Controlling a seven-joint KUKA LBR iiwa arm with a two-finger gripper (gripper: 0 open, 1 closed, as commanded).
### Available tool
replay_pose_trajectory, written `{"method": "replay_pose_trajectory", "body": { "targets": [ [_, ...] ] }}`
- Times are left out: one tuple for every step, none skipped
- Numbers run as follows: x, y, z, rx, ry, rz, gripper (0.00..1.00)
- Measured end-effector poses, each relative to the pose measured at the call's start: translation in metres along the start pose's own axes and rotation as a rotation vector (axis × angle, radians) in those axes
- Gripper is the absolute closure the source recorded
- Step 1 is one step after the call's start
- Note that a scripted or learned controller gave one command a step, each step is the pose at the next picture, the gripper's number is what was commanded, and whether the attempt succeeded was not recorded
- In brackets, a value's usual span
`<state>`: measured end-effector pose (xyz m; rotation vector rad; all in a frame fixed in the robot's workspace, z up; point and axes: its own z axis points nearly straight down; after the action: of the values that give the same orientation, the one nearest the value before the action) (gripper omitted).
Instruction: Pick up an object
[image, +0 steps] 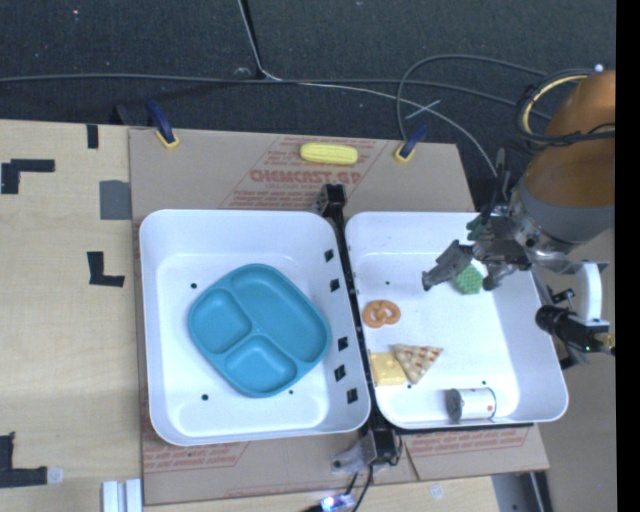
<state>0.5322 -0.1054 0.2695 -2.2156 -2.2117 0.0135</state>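
Two white bins sat on the worktop; I saw the hand (470, 272) in the right bin (520, 400), fingers pinching a green object (469, 281). A pretzel (380, 314) lay nearby.

Arm (570, 150): its upper part is cut off by the right edge of the view; green object (468, 281): partly covered by the gripper (462, 270), its shape and kind too small to tell; yellow block (386, 368): one corner lies under the pizza slice (417, 358); counter (60, 300): cut off at left and bottom edges.
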Motion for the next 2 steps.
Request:
{"method": "replay_pose_trajectory", "body": {
  "targets": [
    [0.0, 0.002, -0.007, -0.012, -0.001, -0.003, 0.0],
    [0.002, -0.005, 0.055, -0.007, -0.001, -0.003, 0.0]
  ]
}}
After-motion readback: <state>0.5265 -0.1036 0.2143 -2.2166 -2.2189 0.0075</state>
